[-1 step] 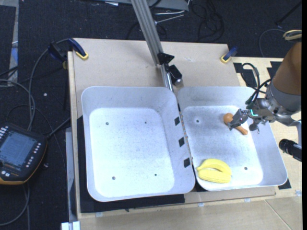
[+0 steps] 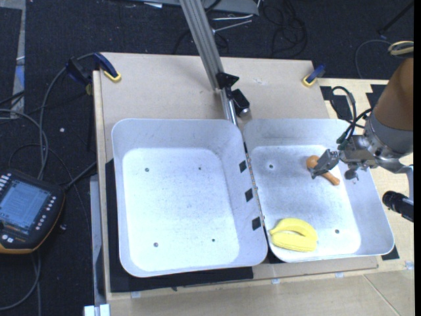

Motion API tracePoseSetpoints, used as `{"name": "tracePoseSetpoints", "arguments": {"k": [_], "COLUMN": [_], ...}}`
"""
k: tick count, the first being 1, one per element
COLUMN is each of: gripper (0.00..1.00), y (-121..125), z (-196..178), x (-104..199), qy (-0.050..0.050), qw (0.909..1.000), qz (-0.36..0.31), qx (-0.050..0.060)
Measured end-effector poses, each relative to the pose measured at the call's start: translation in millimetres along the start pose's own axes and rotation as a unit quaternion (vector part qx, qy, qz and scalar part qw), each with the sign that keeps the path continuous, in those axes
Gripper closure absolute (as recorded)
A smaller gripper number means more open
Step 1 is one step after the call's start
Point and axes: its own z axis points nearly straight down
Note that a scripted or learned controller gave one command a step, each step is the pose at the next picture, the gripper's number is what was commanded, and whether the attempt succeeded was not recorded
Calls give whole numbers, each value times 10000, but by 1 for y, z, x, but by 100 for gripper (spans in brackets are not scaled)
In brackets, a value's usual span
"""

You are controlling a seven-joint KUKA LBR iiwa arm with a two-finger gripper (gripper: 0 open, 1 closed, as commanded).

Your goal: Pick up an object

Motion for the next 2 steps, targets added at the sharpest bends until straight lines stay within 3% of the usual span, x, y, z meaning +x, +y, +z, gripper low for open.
{"name": "tracePoseSetpoints", "arguments": {"k": [2], "gripper": [0], "y": [-8], "z": [105], "x": [9], "qy": [7], "qw": [10000], "qz": [-1], "qx": [27]}}
